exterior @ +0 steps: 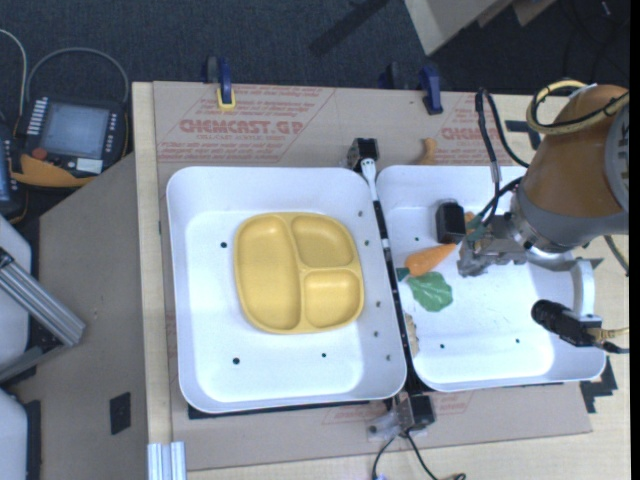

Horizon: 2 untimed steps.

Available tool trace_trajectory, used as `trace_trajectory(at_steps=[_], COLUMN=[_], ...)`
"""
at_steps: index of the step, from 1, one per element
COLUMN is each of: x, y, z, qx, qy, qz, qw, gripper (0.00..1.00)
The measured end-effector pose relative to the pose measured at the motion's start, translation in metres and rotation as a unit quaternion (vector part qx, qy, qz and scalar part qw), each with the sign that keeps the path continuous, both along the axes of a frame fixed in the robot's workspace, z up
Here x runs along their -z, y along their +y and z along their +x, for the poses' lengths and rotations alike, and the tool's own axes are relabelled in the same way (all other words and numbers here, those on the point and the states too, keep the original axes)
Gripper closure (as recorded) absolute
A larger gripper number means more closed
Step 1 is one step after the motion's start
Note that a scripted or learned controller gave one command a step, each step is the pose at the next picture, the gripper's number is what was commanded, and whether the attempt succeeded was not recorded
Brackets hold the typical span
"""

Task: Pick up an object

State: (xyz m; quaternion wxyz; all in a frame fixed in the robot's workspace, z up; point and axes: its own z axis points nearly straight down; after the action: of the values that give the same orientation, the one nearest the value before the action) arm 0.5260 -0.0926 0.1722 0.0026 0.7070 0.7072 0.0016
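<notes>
Two white bins are seen side by side on a brown board. In the left bin (200, 268) a yellow plate (297, 271) with three compartments is laid flat near the middle, with bare white floor all around it.

In the right bin (480, 358) a carrot (430, 259) is found toward the left wall, lying tilted, its narrow end pointing left and near, its thick end pointing right and far. Just near of it, a green leaf (431, 291) is laid flat on the floor, close to the carrot's narrow end; whether the two touch cannot be told. A black block (448, 220) is seen just far of the carrot, close to the arm's wrist.

The arm (575, 178) is brought in from the right, its orange band seen over the right bin's far right part. The gripper (472, 259) is lowered at the carrot's thick end, right against it. Whether the carrot is held cannot be told, since the fingertips are blurred into the dark metal of the wrist. A black cylinder (560, 320) juts from the arm over the bin's near right part.

Between the bins, a black strip (385, 258) is run along the joined walls. Two blue clamps (225, 80) are fixed on the board's far edge. Off the board to the far left, a pendant (70, 133) with a dark screen is laid on the floor.
</notes>
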Motion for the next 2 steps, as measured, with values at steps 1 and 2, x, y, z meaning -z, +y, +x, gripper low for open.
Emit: trace_trajectory(at_steps=[1, 2], x=[-0.060, -0.114], y=[0.000, 0.000], z=[0.010, 0.011], qx=[0.000, 0.000], qy=[0.000, -0.001], qz=[-0.0001, -0.0003], qw=[1.0000, 1.0000], gripper=[1.00, 1.00])
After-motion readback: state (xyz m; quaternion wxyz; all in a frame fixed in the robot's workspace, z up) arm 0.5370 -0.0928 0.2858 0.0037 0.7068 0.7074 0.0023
